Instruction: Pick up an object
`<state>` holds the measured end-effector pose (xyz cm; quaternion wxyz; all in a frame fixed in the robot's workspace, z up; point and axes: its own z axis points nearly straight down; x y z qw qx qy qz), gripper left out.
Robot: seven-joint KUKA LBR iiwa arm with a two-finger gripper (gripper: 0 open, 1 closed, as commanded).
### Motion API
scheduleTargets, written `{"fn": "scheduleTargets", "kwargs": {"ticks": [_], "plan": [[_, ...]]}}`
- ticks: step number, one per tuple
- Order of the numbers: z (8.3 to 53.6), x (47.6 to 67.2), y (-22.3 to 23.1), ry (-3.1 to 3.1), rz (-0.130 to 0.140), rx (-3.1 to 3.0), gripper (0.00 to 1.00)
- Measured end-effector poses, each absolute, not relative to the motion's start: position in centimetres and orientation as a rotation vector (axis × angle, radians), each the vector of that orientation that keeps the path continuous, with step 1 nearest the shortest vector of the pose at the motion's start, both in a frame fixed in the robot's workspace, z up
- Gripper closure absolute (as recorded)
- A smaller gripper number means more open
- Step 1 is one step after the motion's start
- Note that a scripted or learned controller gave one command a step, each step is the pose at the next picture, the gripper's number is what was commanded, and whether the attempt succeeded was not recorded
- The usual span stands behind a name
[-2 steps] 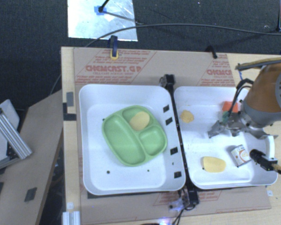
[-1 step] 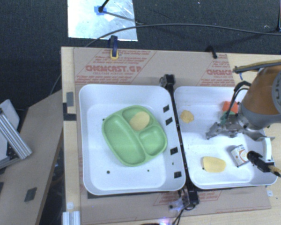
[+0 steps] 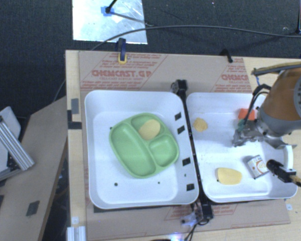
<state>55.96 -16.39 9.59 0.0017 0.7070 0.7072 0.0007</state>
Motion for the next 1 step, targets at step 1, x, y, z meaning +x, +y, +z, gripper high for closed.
{"fn": "scheduleTargets", "kwargs": {"ticks": [1], "plan": [[15.50, 55.22, -16.51, 2.217, 0.004, 2.218, 1.00]]}}
